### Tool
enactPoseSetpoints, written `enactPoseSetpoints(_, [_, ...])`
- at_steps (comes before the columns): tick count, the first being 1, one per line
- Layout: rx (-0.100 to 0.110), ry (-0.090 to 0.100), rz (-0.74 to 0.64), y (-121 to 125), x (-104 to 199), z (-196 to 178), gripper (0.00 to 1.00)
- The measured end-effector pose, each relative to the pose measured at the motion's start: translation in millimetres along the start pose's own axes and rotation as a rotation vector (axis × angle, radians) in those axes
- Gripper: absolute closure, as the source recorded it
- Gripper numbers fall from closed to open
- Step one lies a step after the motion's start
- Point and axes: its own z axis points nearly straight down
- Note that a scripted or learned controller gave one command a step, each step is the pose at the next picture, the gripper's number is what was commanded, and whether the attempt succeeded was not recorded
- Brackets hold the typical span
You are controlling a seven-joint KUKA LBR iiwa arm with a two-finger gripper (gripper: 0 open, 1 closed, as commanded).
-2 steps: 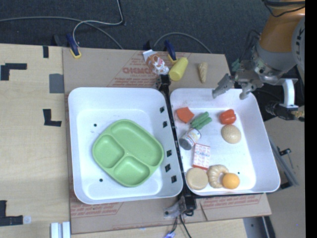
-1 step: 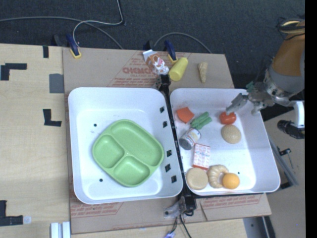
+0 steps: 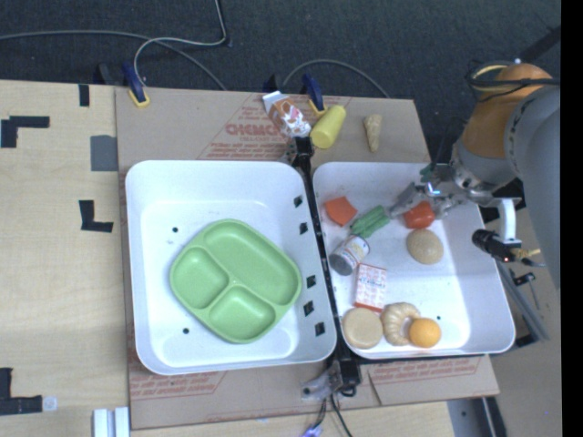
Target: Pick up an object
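My gripper (image 3: 409,201) hangs low over the upper part of the right bin (image 3: 474,309), reaching in from the right. It sits just above and to the left of a small red object (image 3: 421,216), with a green object (image 3: 369,219) just to its left. An orange-red block (image 3: 341,210) lies further left. A beige round object (image 3: 424,246) rests below the red one. Nothing is visibly held.
The right bin also holds a small can (image 3: 347,255), a white-and-red packet (image 3: 370,286), a round bun (image 3: 363,328), a pastry (image 3: 398,320) and an orange (image 3: 424,333). A green divided plate (image 3: 235,280) lies in the left bin (image 3: 146,235). A yellow bottle (image 3: 328,126) lies behind the bins.
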Motion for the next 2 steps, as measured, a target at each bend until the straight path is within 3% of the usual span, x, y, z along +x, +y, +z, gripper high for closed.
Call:
enactPoseSetpoints(1, [-0.002, -0.002, -0.001, 1, 0, -10, 1.00])
enactPoseSetpoints(2, [0.003, 0.004, -0.001, 19, 77, -47, 1.00])
